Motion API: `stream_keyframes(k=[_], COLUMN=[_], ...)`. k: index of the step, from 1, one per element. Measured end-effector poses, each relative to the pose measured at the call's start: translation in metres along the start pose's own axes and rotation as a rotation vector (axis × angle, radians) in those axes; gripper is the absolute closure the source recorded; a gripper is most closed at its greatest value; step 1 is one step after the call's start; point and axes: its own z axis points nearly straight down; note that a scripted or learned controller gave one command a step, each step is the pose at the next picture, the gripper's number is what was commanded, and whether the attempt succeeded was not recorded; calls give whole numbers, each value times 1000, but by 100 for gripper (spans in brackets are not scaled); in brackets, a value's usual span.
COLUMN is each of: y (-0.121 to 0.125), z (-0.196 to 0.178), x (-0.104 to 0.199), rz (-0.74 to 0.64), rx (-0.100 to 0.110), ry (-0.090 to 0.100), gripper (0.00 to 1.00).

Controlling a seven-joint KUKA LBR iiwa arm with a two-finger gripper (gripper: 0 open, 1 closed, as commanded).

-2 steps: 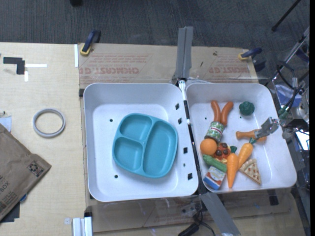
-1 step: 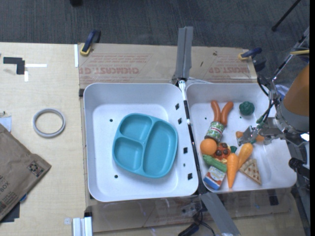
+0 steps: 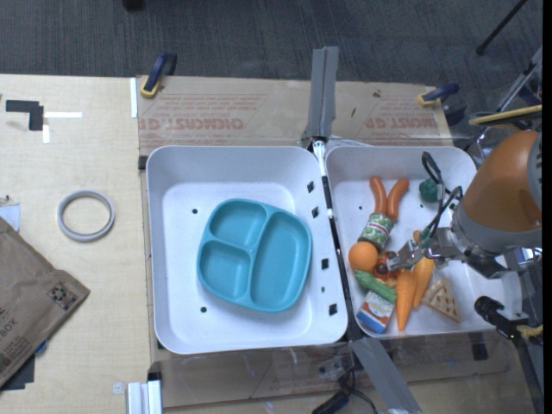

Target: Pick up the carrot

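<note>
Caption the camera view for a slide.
KUKA gripper over the carrot in the right bin; blue divided plate in the left bin.

You are looking at a robotics lab: a wooden table (image 3: 69, 145) with tape markings carries two white bins (image 3: 164, 257) clamped over cardboard sheeting (image 3: 233, 110), a roll of tape (image 3: 86, 215) lies loose, grey carpet (image 3: 259, 15) lies beyond, and toy food (image 3: 405, 296) fills the right bin.
</note>
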Motion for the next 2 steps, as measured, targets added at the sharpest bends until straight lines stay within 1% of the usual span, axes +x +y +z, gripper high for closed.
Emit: stream_keyframes(k=[1, 2], y=[2, 16], z=[-11, -128], x=[1, 60], rz=[0, 14], rx=[-4, 12], ry=[2, 3], gripper=[100, 100])
